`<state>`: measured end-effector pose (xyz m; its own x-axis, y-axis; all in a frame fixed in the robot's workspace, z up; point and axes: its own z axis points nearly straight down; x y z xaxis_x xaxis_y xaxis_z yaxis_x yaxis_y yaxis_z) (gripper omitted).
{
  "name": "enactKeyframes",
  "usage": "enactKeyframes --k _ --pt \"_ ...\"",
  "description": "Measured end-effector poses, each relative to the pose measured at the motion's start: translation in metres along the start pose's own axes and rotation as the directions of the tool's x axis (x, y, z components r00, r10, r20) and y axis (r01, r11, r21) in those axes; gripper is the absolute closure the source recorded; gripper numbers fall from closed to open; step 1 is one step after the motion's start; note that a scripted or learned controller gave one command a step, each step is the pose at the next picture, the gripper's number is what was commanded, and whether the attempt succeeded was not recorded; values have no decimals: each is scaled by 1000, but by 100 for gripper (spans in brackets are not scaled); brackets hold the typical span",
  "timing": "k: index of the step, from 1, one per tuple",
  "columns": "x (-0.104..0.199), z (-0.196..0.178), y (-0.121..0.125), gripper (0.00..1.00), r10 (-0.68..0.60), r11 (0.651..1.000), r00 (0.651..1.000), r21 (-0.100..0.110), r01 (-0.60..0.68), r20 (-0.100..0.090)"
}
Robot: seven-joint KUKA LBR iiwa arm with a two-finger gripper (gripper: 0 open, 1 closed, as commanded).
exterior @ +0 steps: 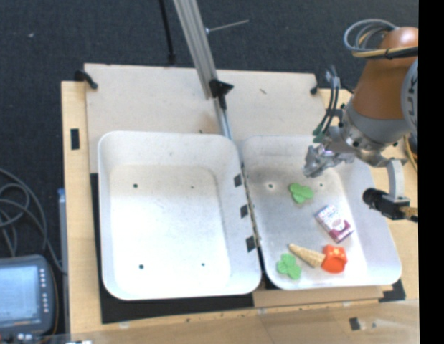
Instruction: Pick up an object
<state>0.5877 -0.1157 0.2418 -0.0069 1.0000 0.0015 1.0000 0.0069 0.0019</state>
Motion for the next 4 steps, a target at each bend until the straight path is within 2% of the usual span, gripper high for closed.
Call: enactKeyframes --k 2,4 --pt "94 8 -18 100 1 1000 1000 1 -1 1" --pt "196 -10 -20 100 -2 1000 1000 -1 2 -1"
